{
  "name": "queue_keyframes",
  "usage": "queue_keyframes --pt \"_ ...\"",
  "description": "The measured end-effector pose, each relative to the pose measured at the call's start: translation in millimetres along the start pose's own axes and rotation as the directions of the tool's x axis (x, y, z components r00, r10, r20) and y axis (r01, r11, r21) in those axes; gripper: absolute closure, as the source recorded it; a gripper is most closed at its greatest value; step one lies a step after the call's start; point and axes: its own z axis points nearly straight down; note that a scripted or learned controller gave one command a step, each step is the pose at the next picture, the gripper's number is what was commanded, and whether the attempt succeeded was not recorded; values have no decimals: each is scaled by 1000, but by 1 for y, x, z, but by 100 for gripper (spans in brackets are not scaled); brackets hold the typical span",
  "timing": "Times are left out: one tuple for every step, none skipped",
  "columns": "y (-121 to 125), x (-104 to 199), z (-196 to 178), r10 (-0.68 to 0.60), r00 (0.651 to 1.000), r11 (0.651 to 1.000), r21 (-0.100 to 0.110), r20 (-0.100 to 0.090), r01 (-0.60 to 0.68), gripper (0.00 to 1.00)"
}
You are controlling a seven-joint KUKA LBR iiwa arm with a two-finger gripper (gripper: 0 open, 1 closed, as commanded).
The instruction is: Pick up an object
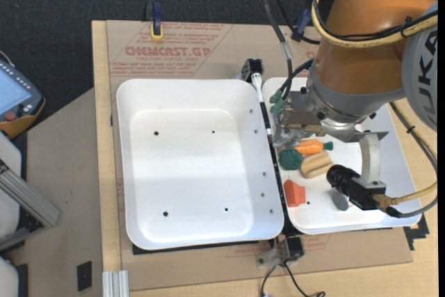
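arm [361,31] over right bin [396,149], reaching down near its left wall | gripper [286,130] hidden under wrist, grip state cannot tell | carrot [311,147], green piece [290,158], tan block [315,164], red block [295,193] crowd the left edge | left bin [184,163] has open floor
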Motion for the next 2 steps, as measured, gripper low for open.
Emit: queue_keyframes --pt "1 53 -117 -8 1000 1000 -26 -6 8 100" --pt "0 72 -185 -5 1000 1000 -24 -5 5 100"
